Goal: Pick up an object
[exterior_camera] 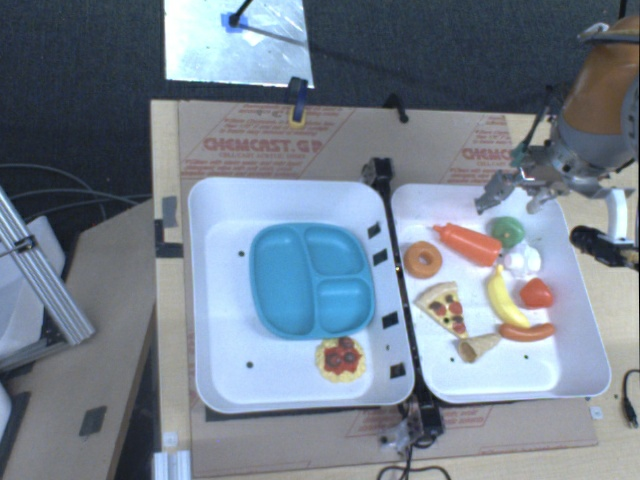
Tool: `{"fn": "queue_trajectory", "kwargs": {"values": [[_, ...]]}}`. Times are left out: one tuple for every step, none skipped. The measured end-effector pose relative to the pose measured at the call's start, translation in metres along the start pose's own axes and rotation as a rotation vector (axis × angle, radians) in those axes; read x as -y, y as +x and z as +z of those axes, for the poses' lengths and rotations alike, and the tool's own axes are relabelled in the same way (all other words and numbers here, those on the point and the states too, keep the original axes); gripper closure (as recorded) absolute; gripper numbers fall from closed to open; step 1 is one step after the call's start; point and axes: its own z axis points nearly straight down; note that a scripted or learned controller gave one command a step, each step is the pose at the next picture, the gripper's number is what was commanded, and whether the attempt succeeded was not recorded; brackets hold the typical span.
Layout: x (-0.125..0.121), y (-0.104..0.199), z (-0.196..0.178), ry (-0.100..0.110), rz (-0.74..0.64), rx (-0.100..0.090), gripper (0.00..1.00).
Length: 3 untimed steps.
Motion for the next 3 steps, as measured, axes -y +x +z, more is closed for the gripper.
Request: {"fn": "queue_trajectory", "kwargs": {"values": [[0.043,-0.024,0.120,0.006,0.005,-0.001,0.00],[0.097,0.024,0.115,0.006,0.001,-0.004,0.00],[0.094,0.022,0.104,-0.003,0.003,0.000,1.00]]}}
